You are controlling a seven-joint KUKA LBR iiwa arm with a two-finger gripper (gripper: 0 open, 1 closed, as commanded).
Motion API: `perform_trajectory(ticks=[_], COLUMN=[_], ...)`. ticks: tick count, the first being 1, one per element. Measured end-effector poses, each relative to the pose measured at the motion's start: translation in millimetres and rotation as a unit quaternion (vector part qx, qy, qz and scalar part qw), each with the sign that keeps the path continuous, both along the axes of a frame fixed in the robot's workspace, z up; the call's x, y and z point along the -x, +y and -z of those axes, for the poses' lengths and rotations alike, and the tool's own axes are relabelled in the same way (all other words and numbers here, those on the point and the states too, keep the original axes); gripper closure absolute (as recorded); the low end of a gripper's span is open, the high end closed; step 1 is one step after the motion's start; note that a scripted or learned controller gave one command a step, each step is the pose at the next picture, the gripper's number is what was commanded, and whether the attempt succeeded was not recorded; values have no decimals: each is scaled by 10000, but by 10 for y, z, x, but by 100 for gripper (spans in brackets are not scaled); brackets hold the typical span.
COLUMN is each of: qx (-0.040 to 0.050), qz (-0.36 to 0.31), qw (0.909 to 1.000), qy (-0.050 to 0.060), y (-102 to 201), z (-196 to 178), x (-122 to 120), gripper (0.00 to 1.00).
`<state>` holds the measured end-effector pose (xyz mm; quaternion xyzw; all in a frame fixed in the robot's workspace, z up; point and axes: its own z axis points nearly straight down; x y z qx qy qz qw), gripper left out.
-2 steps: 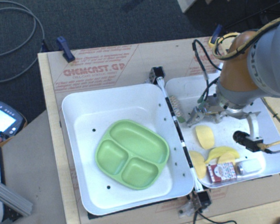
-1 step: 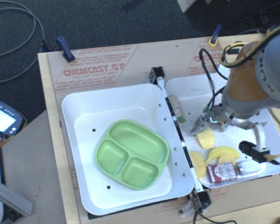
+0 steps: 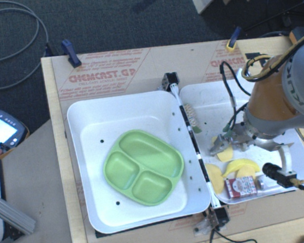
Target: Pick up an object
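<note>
Low over the right bin (image 3: 207, 97), the gripper (image 3: 219, 144) is seen at the end of the grey arm (image 3: 297, 95), whose orange band (image 3: 270, 98) sits just above the wrist. Whether anything is grasped cannot be told, since the metal tip is small and partly merged with what lies under it.

Just beneath and beside the tip, a pale yellow piece (image 3: 225, 154) is seen, smooth and rounded. Nearer the viewer, a yellow banana-shaped object (image 3: 241, 166) is laid curved across the bin floor, with another yellow rounded piece (image 3: 216, 177) to its left against the dividing wall. A small red and white packet (image 3: 242, 186), flat and rectangular with printed faces, is placed at the near edge. A ridged, tan, comb-like item (image 3: 190, 117) is set along the divider farther back.

In the left bin (image 3: 86, 126), of glossy white plastic with rounded corners, a light green tray (image 3: 143, 167) with three moulded compartments is held, turned at an angle. Both bins are borne on a brown board printed with red lettering (image 3: 102, 75).
</note>
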<state>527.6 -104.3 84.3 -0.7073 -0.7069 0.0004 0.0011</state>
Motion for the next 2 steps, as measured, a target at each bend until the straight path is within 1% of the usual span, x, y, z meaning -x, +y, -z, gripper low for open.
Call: perform_trajectory(ticks=[1,2], qx=[2,1], qz=[3,-8], qw=[10000,10000], qy=[-7,-15], y=[1,711], z=[-97,-1005], x=[-3,-373], gripper=[100,100])
